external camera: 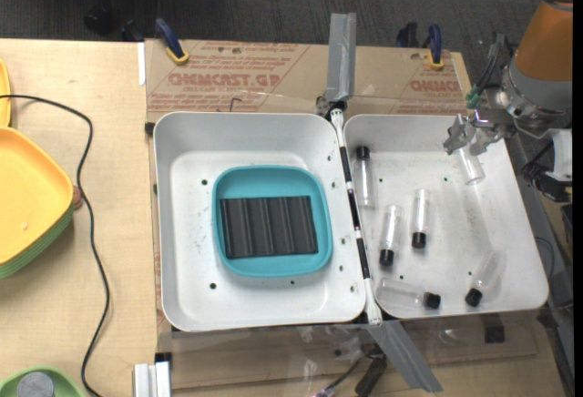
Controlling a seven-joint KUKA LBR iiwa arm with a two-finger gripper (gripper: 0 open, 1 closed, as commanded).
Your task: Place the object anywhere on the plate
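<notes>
Camera view
Plate: teal, squarish with rounded corners, smooth raised rim; a dark grey ribbed panel fills its centre. It sits in the middle of the left bin.
Left bin: shallow, white, glossy plastic with rounded corners and small dark holes in the floor.
Right bin: same white shallow form, touching the left bin along a dark centre seam.
Tubes: clear plastic cylinders with black caps, scattered over the right bin floor. One lies along the left wall, two more near the middle, one at the front edge, one at the front right.
Gripper: metallic, at the back right of the right bin, below the arm's orange band.
Fingers: closed on a clear tube that hangs tilted beneath them, above the bin floor.
Surface: pale wood grain, with a black cable looping across it.
Yellow dish: smooth, at the left edge.
Cardboard: brown, printed, clamped behind the bins.
</notes>
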